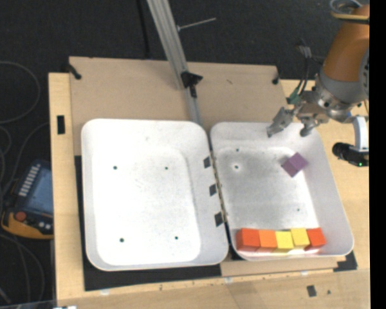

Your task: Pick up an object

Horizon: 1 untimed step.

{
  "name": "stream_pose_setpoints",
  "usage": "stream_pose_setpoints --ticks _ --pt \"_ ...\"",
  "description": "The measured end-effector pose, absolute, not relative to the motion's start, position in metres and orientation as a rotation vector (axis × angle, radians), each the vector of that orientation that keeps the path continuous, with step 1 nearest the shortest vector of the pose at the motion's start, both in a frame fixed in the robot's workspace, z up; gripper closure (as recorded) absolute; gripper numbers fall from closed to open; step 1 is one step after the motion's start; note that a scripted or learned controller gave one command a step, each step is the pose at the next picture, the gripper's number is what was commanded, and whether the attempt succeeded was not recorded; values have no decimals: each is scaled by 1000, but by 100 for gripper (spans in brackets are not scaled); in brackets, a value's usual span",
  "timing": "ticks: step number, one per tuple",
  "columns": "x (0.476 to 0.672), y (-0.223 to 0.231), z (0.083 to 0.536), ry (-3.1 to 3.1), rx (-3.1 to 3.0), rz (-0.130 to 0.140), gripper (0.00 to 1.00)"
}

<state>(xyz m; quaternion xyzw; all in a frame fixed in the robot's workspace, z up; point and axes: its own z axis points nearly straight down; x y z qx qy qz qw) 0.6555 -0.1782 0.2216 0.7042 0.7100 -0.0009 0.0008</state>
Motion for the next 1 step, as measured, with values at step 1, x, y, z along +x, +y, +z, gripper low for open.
stream_pose_setpoints --ticks 1 --pt "656 -179 233 2232 2204 -2 100"
